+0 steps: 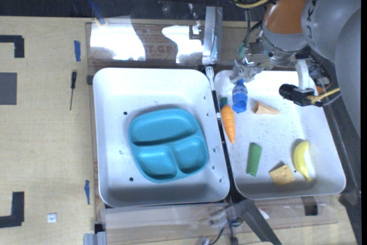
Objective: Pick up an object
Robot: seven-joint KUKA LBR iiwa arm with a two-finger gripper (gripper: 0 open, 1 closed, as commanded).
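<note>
Blue bottle (239, 96) sits directly beneath the gripper (243, 73) (finger state unclear), carrot (228, 121) just beyond; the grasp seems underway, needing a secure close, then a lift.

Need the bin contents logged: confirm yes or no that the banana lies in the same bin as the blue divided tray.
No: the banana lies in the right bin, while the blue divided tray sits in the left bin.
</note>
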